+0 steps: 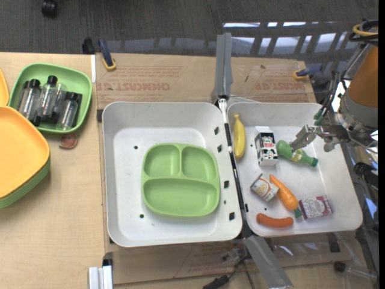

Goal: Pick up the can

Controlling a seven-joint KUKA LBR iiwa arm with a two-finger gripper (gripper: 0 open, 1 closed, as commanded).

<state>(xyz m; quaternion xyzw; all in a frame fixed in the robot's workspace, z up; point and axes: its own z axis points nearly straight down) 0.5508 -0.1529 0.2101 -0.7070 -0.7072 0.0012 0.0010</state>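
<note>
The can (263, 187) is small, tan and white, and lies tilted on the floor of the right bin (337, 221), near its left-centre. My gripper (314, 139) hangs over the bin's upper right part, up and to the right of the can and well apart from it. Its fingers (302, 138) stand open with nothing between them, just above a green bottle (296, 155).
Around the can lie a carrot (284, 191), a sausage (275, 220), a pink box (314, 207), a cow-patterned carton (266, 147) and a banana (239, 136). The left bin (120, 161) holds a green divided plate (180, 180). A green tray of bottles (51, 98) and orange plates (21, 161) sit at far left.
</note>
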